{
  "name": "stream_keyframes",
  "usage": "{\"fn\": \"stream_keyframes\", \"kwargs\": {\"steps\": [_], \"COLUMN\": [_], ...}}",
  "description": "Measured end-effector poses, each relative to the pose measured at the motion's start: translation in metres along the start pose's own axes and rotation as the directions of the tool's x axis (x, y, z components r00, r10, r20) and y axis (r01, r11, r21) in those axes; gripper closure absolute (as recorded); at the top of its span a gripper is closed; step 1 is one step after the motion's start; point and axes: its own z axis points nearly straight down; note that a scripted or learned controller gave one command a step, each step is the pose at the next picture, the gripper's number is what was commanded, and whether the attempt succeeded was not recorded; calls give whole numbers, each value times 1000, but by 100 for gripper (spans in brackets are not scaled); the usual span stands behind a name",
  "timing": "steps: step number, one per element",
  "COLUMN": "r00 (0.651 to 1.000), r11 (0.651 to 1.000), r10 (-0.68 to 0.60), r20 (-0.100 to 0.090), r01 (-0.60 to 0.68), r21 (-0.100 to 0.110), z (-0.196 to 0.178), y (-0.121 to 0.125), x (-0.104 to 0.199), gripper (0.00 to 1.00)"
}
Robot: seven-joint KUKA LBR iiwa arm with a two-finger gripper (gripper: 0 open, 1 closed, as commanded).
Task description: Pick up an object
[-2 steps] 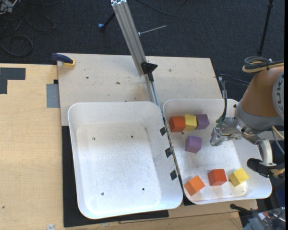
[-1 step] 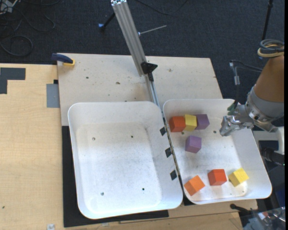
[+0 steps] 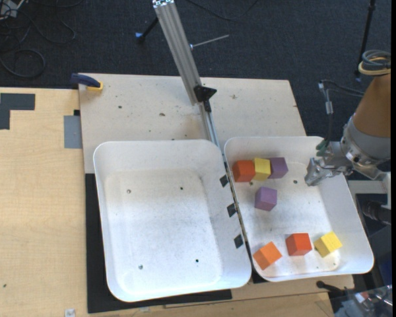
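The right bin (image 3: pixel 356 223) holds several small blocks. A red block (image 3: pixel 243 170), a yellow block (image 3: pixel 262 167) and a purple block (image 3: pixel 278 167) sit in a row near its far left corner. Another purple block (image 3: pixel 266 198) lies alone in the middle. Along the near edge lie an orange block (image 3: pixel 268 254), a red block (image 3: pixel 298 244) and a yellow block (image 3: pixel 328 244). My gripper (image 3: pixel 315 175) hangs over the bin's far right part, to the right of the purple block in the row, with nothing visibly between its fingers.
The left bin (image 3: pixel 119 177) sits beside the right one, with black clips (image 3: pixel 230 209) along their shared edge. A slanted aluminium bar (image 3: pixel 181 51) rises behind the bins. A blue and yellow clamp (image 3: pixel 87 81) lies at the bench's far left corner.
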Motion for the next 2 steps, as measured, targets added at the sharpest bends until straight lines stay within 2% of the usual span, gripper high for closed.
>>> {"fn": "stream_keyframes", "kwargs": {"steps": [1,2], "r00": [1000,1000], "r11": [1000,1000], "r10": [-3,-5], "r20": [-2,-2], "r01": [3,5], "r21": [0,1], "z": [-11,-8], "y": [4,20], "x": [49,108], "gripper": [100,100]}}
